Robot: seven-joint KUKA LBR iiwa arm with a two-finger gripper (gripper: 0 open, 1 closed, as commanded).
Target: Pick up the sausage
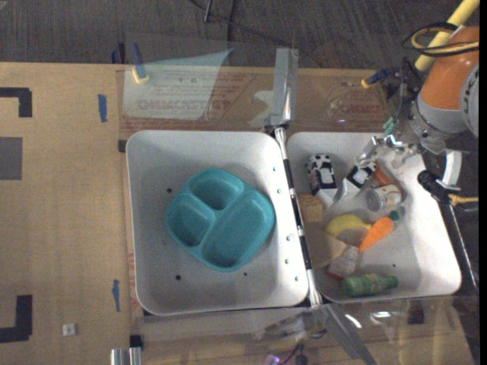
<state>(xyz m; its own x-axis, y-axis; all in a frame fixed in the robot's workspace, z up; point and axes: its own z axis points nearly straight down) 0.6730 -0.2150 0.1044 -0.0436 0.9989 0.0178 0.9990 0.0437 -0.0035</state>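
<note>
The sausage (383, 179) appears as a short reddish-brown piece near the back of the right bin (437, 268), wedged between a black-and-white item (359, 176) and a small grey can (383, 198). Part of it is hidden by its neighbours. My gripper (378, 150) hangs just above and behind the sausage, at the bin's back edge, with the grey and orange arm (449, 82) rising to the upper right. Nothing is visibly held.
The right bin also holds a black-and-white cow toy (322, 172), a yellow banana (346, 223), an orange carrot (378, 232), a green bottle (369, 283) and a white bottle (344, 262). A teal divided plate (221, 219) lies in the left bin (152, 280).
</note>
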